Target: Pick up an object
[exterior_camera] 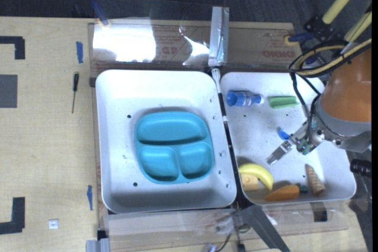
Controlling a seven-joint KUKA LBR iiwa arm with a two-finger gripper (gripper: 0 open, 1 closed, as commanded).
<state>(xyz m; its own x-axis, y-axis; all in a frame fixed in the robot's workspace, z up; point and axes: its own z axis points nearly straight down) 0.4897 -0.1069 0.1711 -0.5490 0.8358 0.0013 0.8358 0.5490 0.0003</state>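
- You are looking down on two shallow white bins side by side: the left bin (112, 144) and the right bin (342, 183), both of smooth, glossy plastic with rounded corners.
- In the left bin you see a turquoise divided tray (174, 144), a rounded rectangle with one long compartment along its top and two smaller ones below; its surface looks smooth and matte.
- The gripper (277, 155) hangs over the middle of the right bin, on a grey arm with an orange band (352, 96) at the view's right edge.
- You can see slim metallic fingers pointing down-left with nothing between them; whether they are spread or closed you cannot tell from this slant.
- Candidates for picking all lie in the right bin. A small clear bottle with a blue cap (243, 98) lies on its side near the top left corner.
- Just right of the bottle lies a flat green bar-shaped piece (282, 101).
- A curved yellow banana (255, 176) rests against the bin's lower left wall.
- An orange carrot-shaped item (283, 192) lies beside the banana along the bottom wall, tapered at one end.
- A small brown cone-like piece (314, 180) sits near the lower right corner.
- None of these items touches the gripper.
- Bare white floor, dotted with small holes, lies beneath the gripper.
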